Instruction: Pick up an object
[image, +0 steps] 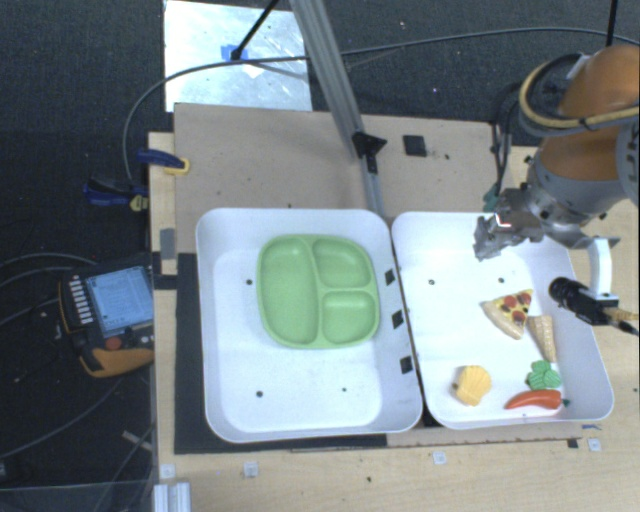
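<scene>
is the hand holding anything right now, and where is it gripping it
Nothing is held. The hand hovers over bare floor at the top of the right bin, apart from the pizza slice.

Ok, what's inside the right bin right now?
In the right bin: a pizza slice, a cone, a corn cob, a green piece and a red pepper. The gripper hangs over its far end, covering the floor beneath it.

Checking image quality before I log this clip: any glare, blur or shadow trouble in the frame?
Camera view: lighting is even and soft; the white bins read bright but keep their edges; the reflective sheet at top left glares; the gripper looks slightly blurred; the pizza slice and corn are small but legible.
</scene>
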